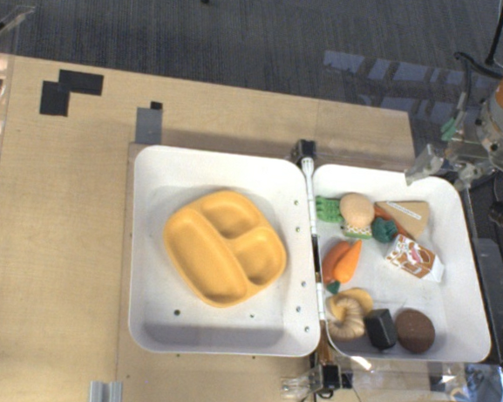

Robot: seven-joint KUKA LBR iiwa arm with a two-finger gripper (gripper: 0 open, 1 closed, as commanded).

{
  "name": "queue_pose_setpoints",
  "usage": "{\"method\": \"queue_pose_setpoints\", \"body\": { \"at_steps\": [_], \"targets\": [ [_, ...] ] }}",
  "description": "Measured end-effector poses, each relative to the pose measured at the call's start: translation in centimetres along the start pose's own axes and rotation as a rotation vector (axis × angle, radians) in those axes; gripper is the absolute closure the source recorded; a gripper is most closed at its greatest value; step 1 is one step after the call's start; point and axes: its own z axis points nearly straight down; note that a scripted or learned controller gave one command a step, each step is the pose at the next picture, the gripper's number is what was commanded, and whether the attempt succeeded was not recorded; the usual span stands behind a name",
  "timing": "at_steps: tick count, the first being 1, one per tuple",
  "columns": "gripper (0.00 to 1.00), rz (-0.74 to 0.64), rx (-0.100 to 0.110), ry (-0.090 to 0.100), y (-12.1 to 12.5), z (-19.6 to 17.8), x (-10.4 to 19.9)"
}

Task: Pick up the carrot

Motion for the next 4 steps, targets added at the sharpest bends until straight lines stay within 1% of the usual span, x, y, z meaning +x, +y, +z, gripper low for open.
{"method": "queue_pose_setpoints", "body": {
  "at_steps": [1,2,3,4],
  "targets": [
    [0.00,-0.132,0.011,0.006,-3.3,12.8,7.3],
    [0.00,-0.194,-0.009,0.000,-8.0,16.0,5.2],
    [1.00,-0.196,-0.010,0.000,-7.9,15.1,5.3],
    [0.00,-0.196,-0.009,0.000,-7.9,15.1,5.3]
  ]
}}
